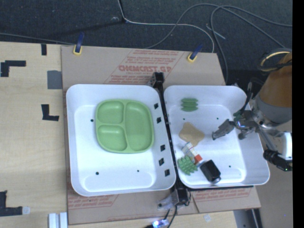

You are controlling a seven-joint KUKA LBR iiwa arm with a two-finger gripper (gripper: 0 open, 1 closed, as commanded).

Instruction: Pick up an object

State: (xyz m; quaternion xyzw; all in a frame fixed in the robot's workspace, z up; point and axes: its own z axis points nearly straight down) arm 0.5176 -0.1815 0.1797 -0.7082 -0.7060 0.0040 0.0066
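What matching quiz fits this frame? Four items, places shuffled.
Items:
1. plate
2. ribbed disc
3. black block
4. tan piece

Places:
A. near corner of the right bin
B. middle of the right bin
C. left bin
D. far side of the right bin

Pairs: 1-C, 2-D, 3-A, 4-B

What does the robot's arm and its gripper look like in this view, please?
The arm is a rounded grey body with a broad orange band above the wrist, topped by a looped cable. Below it sit white housings with black fittings. The gripper is dark grey metal, slim and pointed, with small coloured wires near its base.
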